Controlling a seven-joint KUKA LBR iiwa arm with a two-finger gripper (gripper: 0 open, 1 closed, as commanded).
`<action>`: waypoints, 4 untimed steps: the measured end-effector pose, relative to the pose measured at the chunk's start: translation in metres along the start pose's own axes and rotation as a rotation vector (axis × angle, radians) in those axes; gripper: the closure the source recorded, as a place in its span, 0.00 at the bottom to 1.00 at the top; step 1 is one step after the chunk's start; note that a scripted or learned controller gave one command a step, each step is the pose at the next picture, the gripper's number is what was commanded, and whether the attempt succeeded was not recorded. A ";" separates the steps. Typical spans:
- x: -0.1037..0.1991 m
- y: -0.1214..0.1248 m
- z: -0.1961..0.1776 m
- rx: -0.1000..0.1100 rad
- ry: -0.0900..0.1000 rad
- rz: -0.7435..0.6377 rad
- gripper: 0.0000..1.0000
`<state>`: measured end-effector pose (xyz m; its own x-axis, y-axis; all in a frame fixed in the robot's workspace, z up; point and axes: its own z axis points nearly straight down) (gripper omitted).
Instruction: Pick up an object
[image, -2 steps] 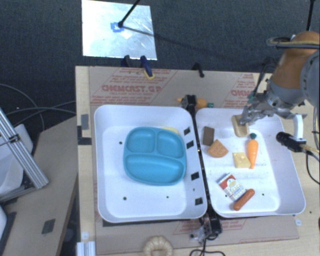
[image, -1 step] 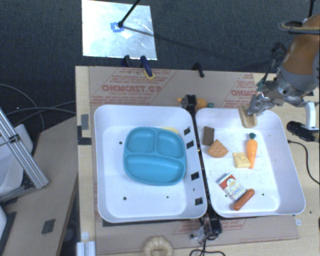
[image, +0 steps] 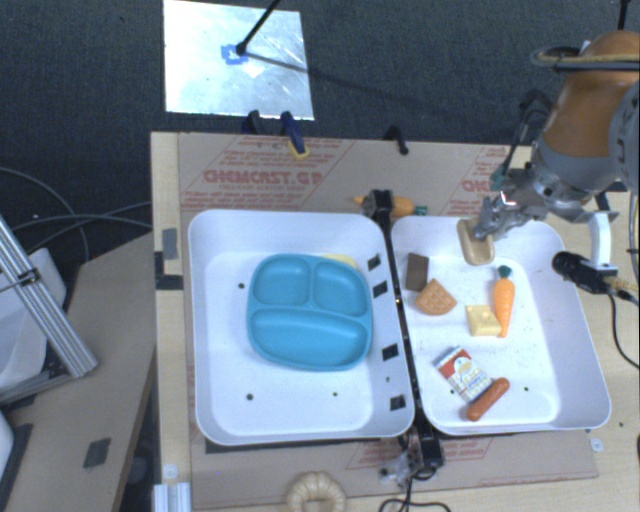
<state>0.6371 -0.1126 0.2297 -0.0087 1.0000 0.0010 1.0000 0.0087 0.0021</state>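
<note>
Camera view, operator: Locate tool and report grip state.

Camera view, checker: Gripper (image: 487, 228) low over far left corner of right bin (image: 590, 385), arm entering from right. Grip state: cannot tell, jaw ends lost against tan piece (image: 476, 246). Not to be logged as held.

Operator: Locate candidate object relative to tool.

Checker: Tan piece directly under tool tip, touching or very nearly so, on near side of tip. Long axis roughly upright in frame, running away from camera. Judged the intended target, since closest by far.

Operator: List alternatives.

Checker: Brown block (image: 417, 269) and orange wedge (image: 435, 298) nearer the bin divider, left of tool. Carrot (image: 503, 300) and yellow cube (image: 483, 320) just beside each other, nearer camera. Small carton (image: 461, 371) and sausage (image: 487, 398) well apart from tool, at near edge. Blue divided plate (image: 308, 310) in left bin (image: 215, 400), farthest.

Operator: State requirement for next move.

Checker: Probably a straight lift; confirm tan piece rises with tool before counting success.
</note>
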 end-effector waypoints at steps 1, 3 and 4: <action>0.041 -0.019 -0.006 0.000 0.001 0.000 1.00; 0.140 -0.068 0.017 0.005 0.001 0.000 1.00; 0.184 -0.087 0.000 0.002 0.001 -0.001 1.00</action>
<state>0.5488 0.0708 0.2292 -0.0096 1.0000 0.0022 1.0000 0.0096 -0.0004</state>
